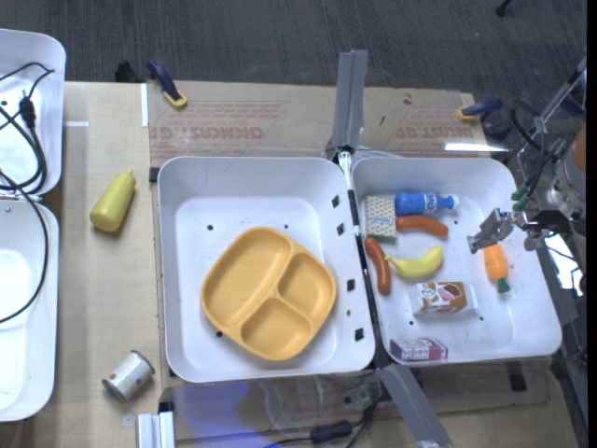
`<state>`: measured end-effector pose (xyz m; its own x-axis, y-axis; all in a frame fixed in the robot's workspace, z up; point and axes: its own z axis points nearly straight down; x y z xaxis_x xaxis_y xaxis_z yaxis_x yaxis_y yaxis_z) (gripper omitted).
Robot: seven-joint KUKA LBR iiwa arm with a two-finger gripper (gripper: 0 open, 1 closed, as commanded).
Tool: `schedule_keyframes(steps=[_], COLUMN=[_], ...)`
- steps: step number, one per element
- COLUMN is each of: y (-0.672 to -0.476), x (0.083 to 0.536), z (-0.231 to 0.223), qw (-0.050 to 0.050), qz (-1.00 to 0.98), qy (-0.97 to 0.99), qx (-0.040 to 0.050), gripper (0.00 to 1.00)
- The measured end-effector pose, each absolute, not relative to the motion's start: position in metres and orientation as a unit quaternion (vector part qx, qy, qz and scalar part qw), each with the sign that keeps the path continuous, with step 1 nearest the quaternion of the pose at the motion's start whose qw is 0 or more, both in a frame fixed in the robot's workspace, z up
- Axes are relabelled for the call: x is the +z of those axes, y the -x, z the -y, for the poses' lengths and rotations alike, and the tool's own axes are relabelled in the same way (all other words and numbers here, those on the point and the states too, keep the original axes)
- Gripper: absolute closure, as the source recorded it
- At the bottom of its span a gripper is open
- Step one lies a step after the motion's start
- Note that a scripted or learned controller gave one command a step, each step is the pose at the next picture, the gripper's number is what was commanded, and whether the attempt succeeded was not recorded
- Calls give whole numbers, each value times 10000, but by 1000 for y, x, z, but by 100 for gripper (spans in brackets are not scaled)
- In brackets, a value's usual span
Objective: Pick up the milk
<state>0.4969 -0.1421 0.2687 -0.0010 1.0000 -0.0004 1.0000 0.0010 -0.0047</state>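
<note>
The milk, a small white carton (441, 298) with a brown and red picture, lies on its side in the right bin (532, 325), towards the front. My gripper (508, 233) hangs over the right side of that bin, up and to the right of the carton and apart from it. Its fingers (485, 232) stand open with nothing between them. An orange carrot (496, 263) lies just below the gripper.
In the right bin a banana (419, 263), two sausages (378, 264), a blue bottle (422, 203) and a patterned box (380, 217) crowd the left half. A pink box (418, 349) sits at the front rim. The left bin holds a yellow divided plate (269, 293).
</note>
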Motion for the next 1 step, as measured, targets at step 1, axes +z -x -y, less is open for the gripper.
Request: schedule_keyframes(steps=[1], y=[-477], x=[136], z=[111], qw=[19], qz=[7317], qy=[6816], qx=[11], gripper=[0])
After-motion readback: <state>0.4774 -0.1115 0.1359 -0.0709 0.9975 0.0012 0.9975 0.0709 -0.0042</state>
